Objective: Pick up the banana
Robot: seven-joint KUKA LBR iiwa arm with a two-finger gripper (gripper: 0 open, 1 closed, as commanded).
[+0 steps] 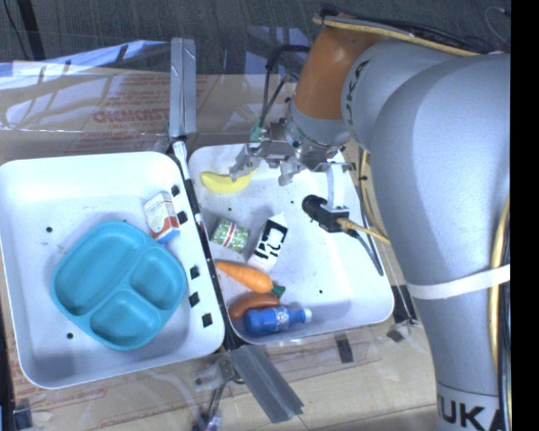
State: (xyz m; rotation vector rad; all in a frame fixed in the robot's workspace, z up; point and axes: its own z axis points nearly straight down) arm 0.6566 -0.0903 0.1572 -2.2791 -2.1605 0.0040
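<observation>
Blue bottle lies well in front of the banana. Left of the banana sits 1 blue plate. Banana lies in the right bin's far-left corner; fingers hang spread just right of it, grasping nothing.

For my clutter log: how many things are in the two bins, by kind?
Produce: 2 (banana, carrot)
Cans: 2 (green can, red-and-white can)
Blue bottle: 1
Blue tray: 1
Black-and-white box: 1
Brown sausage-like item: 1
Total: 8
</observation>
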